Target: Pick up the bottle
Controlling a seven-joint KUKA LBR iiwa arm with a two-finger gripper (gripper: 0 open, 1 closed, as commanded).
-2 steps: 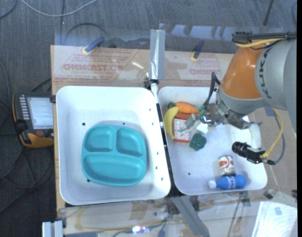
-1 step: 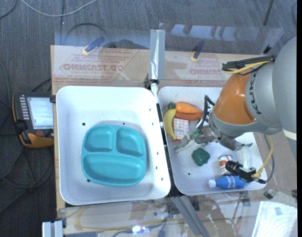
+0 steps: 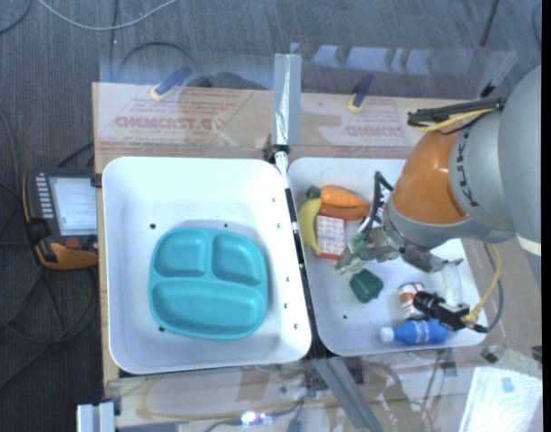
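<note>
The bottle is blue with a white cap. It lies on its side near the front edge of the right bin. My gripper hangs over the middle of that bin, beside a red and white box and just above a dark green block. It is well to the upper left of the bottle and apart from it. The orange band and grey arm cover the bin's right part.
A banana and a carrot lie at the back left of the right bin. A small white and orange thing sits just above the bottle. In the left bin a teal divided plate lies flat.
</note>
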